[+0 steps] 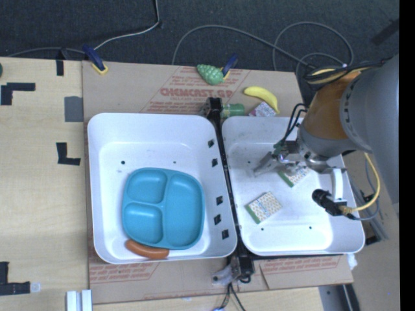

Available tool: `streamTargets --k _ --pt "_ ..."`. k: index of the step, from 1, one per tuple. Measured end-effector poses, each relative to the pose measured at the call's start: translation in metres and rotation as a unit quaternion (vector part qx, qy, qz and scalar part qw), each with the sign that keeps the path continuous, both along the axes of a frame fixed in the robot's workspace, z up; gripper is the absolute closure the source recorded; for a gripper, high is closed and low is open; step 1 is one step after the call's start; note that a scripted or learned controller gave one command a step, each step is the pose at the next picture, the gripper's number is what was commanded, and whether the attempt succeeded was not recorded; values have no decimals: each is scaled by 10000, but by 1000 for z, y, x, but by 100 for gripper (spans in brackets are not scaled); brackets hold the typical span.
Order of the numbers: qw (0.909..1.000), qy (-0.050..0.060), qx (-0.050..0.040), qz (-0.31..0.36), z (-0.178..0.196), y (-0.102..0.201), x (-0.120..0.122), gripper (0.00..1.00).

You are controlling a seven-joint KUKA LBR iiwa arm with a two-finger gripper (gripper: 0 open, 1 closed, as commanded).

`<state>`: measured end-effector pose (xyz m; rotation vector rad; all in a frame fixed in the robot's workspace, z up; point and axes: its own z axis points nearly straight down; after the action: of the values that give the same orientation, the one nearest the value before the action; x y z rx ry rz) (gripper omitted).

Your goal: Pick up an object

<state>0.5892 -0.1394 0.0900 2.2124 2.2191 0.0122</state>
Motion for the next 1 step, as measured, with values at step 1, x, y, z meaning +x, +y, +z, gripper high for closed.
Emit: streamTargets --k 1 --pt "10000 -16 -18 4 1 -50 73 0"
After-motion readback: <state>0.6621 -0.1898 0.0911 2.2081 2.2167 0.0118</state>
